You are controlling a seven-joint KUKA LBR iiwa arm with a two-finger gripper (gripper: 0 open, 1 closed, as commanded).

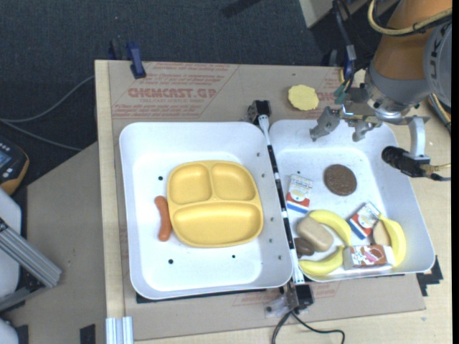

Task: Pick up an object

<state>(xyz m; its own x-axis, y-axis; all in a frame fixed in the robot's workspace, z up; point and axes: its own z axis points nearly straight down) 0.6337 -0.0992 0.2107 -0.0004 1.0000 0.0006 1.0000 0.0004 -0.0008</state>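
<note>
The gripper (344,125) hangs over the far edge of the right bin (401,185), its two fingers spread wide with nothing between them. Below it in that bin lie a brown round cookie (340,179), a small carton (298,194), two bananas (324,259), a tan bread piece (315,233) and further small packets (366,256). The left bin (136,192) holds a yellow divided tray (214,203) with an orange sausage (163,218) just beside its left rim. A yellow disc (303,97) rests on the bench beyond the bins.
</note>
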